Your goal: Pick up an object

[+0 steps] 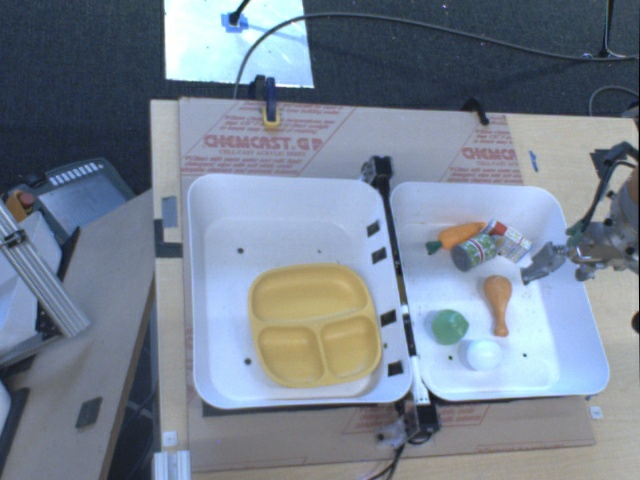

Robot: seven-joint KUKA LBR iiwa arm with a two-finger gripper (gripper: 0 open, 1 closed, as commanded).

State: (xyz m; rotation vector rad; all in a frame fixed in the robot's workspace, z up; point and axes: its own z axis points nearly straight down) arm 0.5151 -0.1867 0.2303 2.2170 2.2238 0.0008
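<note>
Our tool hovers over the right bin, nothing in it; we cannot tell its state. The drumstick lies just beside, apart from neighbours. We should centre over its shaft before descending.

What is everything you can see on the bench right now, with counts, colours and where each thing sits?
bins: 2, white, side by side on bench
divided tray: 1, yellow, left bin
toy carrot: 1, orange, right bin, far side
small bottle: 1, grey with label, beside carrot
toy drumstick: 1, tan, right bin middle
green ball: 1, green, right bin near side
white ball: 1, white, beside green ball
pincer: 1, grey, over right bin's right part
</note>
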